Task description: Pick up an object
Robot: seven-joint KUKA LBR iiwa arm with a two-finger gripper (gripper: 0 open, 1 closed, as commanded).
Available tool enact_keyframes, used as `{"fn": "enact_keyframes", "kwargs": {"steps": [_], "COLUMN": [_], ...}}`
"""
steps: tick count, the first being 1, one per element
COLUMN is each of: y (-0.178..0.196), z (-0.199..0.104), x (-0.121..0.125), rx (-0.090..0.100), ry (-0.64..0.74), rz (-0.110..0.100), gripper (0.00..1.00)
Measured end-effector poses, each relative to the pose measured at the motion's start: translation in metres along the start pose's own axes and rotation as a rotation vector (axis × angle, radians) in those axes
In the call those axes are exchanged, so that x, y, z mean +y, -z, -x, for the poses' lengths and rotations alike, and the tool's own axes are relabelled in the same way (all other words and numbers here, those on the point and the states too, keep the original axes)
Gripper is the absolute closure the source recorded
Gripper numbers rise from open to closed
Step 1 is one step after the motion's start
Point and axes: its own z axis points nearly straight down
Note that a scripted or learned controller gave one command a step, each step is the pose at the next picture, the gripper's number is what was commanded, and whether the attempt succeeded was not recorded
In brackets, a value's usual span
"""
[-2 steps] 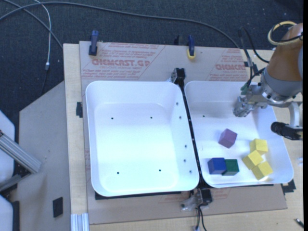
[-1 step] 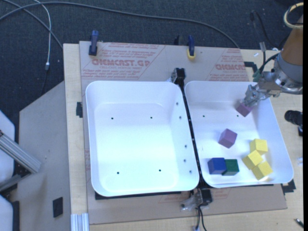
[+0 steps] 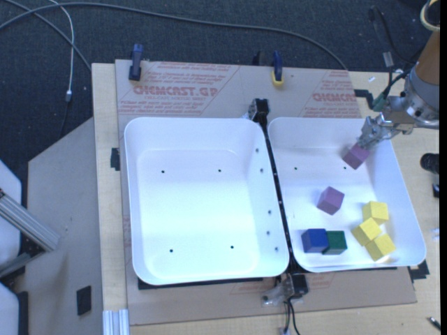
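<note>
My gripper [image 3: 364,144] hangs over the back right part of the right bin [image 3: 412,218], below the grey wrist coming in from the right. A small purple block [image 3: 355,156] sits tilted between its fingertips, and the gripper is shut on it. On the bin floor lie a second purple block [image 3: 330,199], a blue block [image 3: 314,240] touching a green block [image 3: 336,242], and three yellow blocks [image 3: 374,230] clustered at the front right.
The left bin [image 3: 133,187] stands beside the right one, with a black divider strip [image 3: 269,180] between them. Two clamps [image 3: 136,60] [image 3: 277,72] grip the cardboard sheet at the back. Cables run across the dark floor behind the bench.
</note>
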Motion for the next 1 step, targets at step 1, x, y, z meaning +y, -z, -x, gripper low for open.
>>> {"fn": "enact_keyframes", "kwargs": {"steps": [1], "y": [-0.0101], "z": [-0.0471], "x": [-0.0005], "rx": [0.001], "ry": [0.003], "rz": [-0.003], "gripper": [1.00]}}
